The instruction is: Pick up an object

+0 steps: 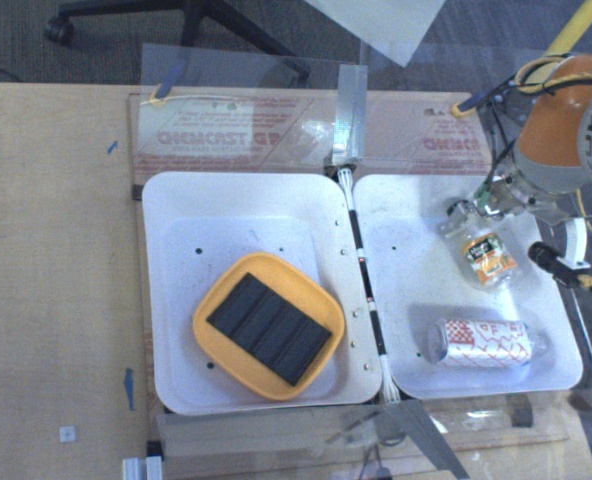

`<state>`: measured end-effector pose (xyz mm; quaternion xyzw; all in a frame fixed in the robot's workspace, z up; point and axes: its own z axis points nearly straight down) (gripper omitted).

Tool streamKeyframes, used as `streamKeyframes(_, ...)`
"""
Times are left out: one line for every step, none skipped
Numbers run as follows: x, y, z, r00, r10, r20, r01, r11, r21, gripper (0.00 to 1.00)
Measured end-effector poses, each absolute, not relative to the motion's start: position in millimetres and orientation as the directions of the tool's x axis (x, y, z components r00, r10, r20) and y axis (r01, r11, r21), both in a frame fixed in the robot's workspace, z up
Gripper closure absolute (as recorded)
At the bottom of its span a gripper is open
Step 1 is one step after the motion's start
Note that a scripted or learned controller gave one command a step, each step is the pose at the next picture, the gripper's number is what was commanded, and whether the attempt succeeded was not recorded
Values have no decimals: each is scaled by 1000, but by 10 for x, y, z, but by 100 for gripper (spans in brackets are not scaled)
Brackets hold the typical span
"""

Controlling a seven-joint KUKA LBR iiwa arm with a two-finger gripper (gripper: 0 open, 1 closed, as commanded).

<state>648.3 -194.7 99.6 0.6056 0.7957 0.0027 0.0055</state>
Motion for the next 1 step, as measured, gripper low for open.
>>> streamKeyframes(6678,-1268,1845,-341,940,-1,940,341,2,100)
